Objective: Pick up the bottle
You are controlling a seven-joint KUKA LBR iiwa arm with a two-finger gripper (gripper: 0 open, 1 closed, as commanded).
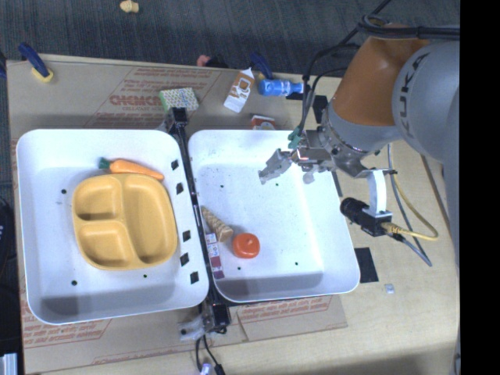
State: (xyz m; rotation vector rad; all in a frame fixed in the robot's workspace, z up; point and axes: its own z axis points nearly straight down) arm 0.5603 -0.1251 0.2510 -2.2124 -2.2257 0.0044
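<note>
We spot bottle (279, 88) outside bins, on bench at 12 o'clock of right bin (328, 248), lying flat, long axis running 9-to-3; cap end we cannot tell. Gripper (275, 167) hangs over right bin's upper part, at 6 o'clock from bottle, well apart; nothing between fingers, how far open we cannot tell. We see cone (218, 226) and orange piece (246, 245) low in right bin. Left bin (39, 287) holds yellow tray (125, 219), carrot (134, 168) at its 12 o'clock. Bench cardboard-topped; dark floor beyond.
</note>
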